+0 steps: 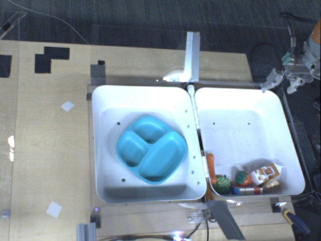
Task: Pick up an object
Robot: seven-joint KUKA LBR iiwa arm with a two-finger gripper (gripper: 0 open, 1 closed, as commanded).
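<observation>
blue plate (152, 148) (three-part), white bins (235, 109), orange carrot (210, 165).

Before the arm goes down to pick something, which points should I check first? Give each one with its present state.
1. Hand is above the bins, outside the right white bin's far right corner: ok.
2. Nothing between the hand's fingers: ok.
3. Small objects are in the right bin: ok, an orange carrot-shaped toy, green round toy and white-orange carton crowd its near edge.
4. Objects apart enough for fingers: not ok, they touch.
5. Blue divided plastic tray in left white bin lies flat: ok.
</observation>
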